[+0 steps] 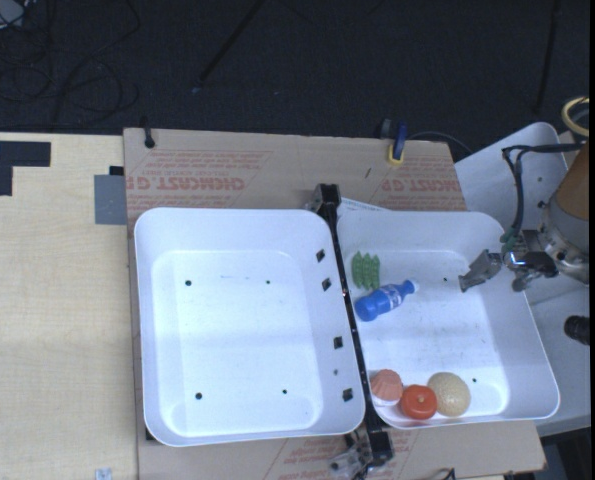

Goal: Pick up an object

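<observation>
The grey two-finger gripper (497, 271) hung over the right rim of the right-hand shallow white bin (522, 348), its dark fingers spread apart with nothing between them, though at that slant the gap was hard to judge closely.

Every candidate lay in that bin. A small blue plastic bottle with a white cap (382, 300) rested on its side near the left wall, tilted with the cap up and to the right. Just above it sat a small green ridged plastic piece (365, 268). In the near left corner three round things crowded together: a pale pink rounded piece (385, 384), a red tomato-like ball (418, 401) and a cream, egg-shaped ball (450, 393), the red one touching both neighbours. The left-hand white bin (147, 268) lay alongside, across the black divider (342, 298).

The step in hand looked like the approach, with no grasp begun. The bottle seemed the soundest choice, since it lay apart from the corner cluster with bare floor to its right. A good grasp would turn the wrist so the fingers closed across the bottle's narrow body, not along it, and would descend over its middle, well off the bin wall.
</observation>
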`<move>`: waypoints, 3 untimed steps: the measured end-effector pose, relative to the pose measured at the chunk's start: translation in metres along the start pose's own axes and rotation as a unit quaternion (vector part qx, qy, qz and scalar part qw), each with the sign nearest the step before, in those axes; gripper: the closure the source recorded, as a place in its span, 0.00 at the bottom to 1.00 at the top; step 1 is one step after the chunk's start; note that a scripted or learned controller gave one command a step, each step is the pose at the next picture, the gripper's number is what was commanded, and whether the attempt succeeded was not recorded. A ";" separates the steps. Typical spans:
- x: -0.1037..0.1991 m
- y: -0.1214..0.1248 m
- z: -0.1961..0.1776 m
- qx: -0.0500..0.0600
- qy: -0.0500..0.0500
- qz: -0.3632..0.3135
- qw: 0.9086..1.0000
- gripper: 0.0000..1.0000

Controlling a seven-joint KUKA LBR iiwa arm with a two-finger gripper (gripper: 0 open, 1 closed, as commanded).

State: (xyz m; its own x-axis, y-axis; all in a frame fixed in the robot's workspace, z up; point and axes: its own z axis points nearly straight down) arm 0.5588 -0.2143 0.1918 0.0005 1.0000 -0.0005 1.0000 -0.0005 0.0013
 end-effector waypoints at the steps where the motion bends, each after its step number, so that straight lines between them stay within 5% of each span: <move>1: 0.002 0.045 0.102 0.002 0.001 -0.002 1.000 0.00; 2: 0.000 0.032 0.014 -0.002 -0.001 0.001 1.000 0.00; 3: 0.002 0.081 0.107 0.000 0.000 -0.002 1.000 0.00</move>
State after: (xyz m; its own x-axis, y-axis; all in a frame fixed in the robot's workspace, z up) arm 0.6401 -0.2125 0.0847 -0.0039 1.0000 -0.0013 1.0000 0.0039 0.0015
